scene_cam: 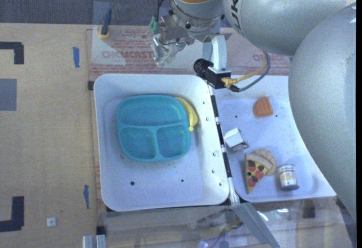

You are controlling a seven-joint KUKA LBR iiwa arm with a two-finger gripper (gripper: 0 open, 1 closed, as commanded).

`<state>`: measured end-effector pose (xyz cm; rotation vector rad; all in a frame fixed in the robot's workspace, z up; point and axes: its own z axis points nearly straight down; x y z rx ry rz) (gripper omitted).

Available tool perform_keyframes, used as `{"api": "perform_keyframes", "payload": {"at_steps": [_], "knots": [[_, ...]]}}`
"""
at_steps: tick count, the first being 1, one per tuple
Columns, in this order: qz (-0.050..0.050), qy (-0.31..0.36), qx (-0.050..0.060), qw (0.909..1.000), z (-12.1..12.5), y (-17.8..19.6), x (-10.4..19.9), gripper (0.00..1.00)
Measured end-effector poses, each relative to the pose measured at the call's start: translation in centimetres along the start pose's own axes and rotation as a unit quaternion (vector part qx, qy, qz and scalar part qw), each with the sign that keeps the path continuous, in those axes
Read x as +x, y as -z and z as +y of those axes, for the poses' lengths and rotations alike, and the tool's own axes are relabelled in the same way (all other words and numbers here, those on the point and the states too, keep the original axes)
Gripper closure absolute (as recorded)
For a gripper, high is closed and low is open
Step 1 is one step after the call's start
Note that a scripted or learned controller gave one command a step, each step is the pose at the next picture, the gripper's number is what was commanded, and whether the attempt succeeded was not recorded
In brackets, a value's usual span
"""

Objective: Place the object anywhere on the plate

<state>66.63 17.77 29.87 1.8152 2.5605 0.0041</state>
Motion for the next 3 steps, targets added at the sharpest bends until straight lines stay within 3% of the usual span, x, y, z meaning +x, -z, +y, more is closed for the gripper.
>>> {"api": "perform_keyframes", "payload": {"at_steps": [1, 2, 3], "knots": [[0.001, 0.060, -0.003, 0.9982, -5.2, -17.8, 3.9, 1.00], [0.000, -0.049, 0.000, 0.9988, -1.8, -13.0, -3.3, 1.00], [0.000, 0.087, -0.001, 0.9962, -5.9, -3.9, -8.4, 1.00]]}}
